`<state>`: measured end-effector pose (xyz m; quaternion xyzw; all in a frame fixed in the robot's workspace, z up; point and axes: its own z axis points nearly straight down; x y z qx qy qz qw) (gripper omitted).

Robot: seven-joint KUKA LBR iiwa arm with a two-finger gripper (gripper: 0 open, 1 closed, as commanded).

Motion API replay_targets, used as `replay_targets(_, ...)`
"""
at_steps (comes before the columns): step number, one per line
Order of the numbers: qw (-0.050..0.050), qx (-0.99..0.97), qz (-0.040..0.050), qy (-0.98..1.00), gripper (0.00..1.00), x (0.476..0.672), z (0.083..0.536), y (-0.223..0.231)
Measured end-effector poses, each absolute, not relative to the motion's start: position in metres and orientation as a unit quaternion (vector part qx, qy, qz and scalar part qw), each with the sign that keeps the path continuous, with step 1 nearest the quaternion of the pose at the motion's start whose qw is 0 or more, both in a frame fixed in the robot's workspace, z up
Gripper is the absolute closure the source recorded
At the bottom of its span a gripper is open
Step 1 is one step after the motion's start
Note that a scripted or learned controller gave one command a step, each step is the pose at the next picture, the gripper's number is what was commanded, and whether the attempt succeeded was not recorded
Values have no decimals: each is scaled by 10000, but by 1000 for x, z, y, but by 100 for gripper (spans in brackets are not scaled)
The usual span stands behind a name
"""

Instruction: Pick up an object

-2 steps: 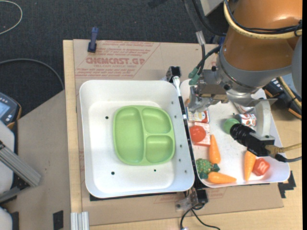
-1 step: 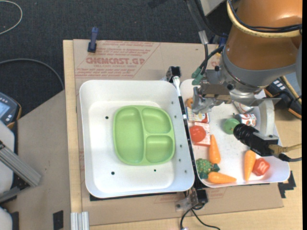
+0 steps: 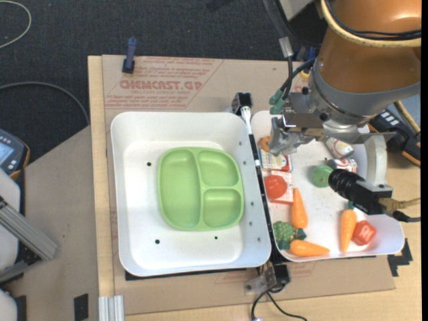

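Right now the gripper (image 3: 286, 139) hangs over the upper-left corner of the right bin (image 3: 384, 243); whether it is apart or together, I cannot tell. Just below it in frame lies the tomato (image 3: 275, 186), with 1 carrot (image 3: 298, 209) lying lengthwise beside it.

Divided plate (image 3: 200, 188) in left bin (image 3: 127, 179)

Arm (image 3: 361, 59) above toy-vegetable bin (image 3: 384, 243)
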<state>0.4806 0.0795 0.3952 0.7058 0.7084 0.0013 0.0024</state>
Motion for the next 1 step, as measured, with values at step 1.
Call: replay_targets(1,32,7054,17,7088,100,481,405,80)
